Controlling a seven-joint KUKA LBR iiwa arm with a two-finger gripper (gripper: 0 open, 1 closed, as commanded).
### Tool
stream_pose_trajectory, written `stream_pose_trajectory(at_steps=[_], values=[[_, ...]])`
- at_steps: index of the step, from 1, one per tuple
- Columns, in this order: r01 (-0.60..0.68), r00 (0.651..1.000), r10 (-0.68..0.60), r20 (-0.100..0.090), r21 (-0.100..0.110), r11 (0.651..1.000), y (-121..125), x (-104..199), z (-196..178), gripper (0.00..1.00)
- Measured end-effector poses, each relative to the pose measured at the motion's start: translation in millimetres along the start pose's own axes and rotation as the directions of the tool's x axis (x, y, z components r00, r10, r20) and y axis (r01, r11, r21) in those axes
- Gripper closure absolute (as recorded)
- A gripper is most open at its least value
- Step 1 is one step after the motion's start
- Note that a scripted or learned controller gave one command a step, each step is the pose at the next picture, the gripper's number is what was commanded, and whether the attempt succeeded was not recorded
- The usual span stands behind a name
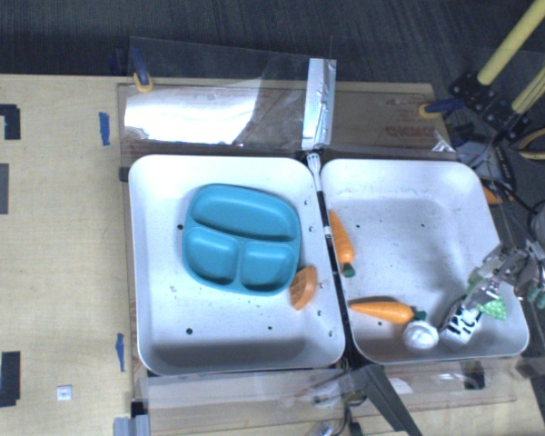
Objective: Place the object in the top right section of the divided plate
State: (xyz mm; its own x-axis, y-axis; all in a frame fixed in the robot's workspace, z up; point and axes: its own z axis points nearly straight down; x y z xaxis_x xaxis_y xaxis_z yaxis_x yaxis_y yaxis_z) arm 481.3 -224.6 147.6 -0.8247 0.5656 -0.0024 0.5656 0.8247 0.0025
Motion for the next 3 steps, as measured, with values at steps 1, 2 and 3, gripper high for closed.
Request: stream_pose_trajectory(at_steps=[1,2,3], values=[[0.147,0.989,-0.147,0.004,0.001,0.989,3,0,20,1.00],[0.144,0.990,-0.144,0.009,-0.002,0.990,4,-1,10,1.00],[0.142,0.990,-0.142,0.013,-0.004,0.990,5,-3,1,1.00]])
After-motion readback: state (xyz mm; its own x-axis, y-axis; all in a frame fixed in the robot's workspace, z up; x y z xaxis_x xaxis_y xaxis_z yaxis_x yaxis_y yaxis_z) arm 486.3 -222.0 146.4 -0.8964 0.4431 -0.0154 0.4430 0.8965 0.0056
